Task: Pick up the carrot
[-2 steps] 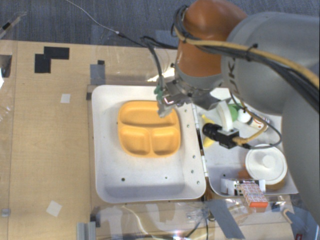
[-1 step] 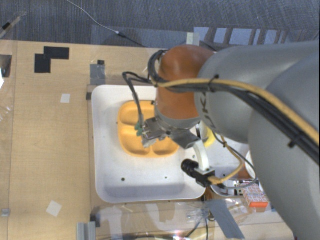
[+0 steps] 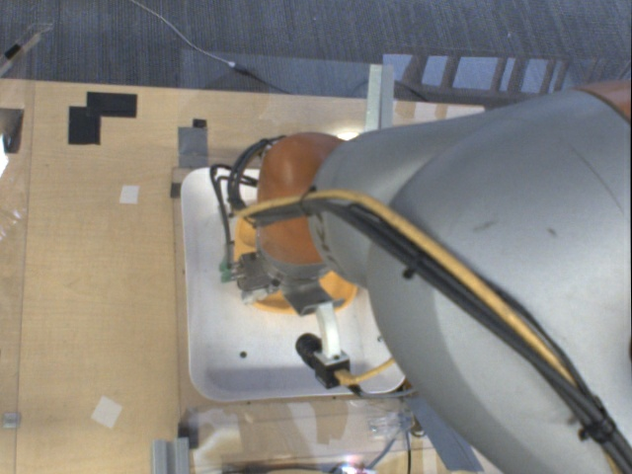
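While the arm point(image 3: 494, 265) bends low over the white bin point(image 3: 217, 358), I cannot tell the jaws' state.

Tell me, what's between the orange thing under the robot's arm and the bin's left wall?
Nothing. In the camera view, only bare white floor runs from the orange thing to the white bin's left wall.
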